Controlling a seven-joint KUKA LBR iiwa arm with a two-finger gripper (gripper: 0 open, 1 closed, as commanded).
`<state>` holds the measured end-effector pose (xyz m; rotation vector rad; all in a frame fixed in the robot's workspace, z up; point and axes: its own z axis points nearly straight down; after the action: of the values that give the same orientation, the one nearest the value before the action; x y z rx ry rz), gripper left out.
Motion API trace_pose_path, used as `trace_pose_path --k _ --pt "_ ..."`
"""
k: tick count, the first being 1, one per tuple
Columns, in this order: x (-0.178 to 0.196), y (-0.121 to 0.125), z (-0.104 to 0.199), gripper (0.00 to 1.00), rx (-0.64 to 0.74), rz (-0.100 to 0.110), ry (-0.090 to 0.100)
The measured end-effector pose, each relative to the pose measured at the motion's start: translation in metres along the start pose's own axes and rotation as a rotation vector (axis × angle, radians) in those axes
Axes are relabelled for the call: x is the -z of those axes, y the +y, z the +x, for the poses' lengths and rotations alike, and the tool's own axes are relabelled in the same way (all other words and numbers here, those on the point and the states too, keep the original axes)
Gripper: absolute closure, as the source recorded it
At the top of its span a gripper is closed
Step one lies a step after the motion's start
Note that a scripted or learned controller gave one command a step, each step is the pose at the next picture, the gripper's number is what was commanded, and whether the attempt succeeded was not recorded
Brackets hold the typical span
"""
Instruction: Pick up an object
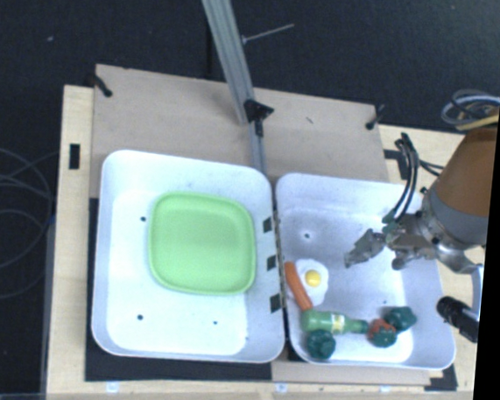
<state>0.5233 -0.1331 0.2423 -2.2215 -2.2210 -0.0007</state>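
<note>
Pincer (377, 248) hanging over the middle of the right bin (355, 200), fingers spread and released, nothing between them, pointed toward the bin's left side. Behind it, grey wrist and the orange band (471, 172) of the arm, entering from the right with black cables looped alongside. Below and left of the pincer, a cluster of small toy foods along the near part of the right bin: one fried egg (312, 275), white with a round yellow yolk; one orange carrot-like stick (295, 287) touching the egg's left edge; one green bottle (335, 322), lying on its side; one dark green lump (321, 343) just in front of the bottle; one more piece in teal and orange (389, 325) to the right, shape hard to make out. Two shallow white bins, smooth plastic with rounded corners, side by side and touching. In the left bin (120, 226), one pale green plate (203, 243), square with softened corners, matte. Under both, a light wooden bench (171, 108), tan board on top. Beyond, dark floor with loose cables at left, and one grey metal pole (230, 43) slanting down toward the seam between the bins.
</note>
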Motion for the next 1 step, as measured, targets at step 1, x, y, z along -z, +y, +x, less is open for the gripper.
trace_pose_path --k 1 --pt "-0.0507 0.0082 0.0042 0.0 0.0 0.004 0.0"
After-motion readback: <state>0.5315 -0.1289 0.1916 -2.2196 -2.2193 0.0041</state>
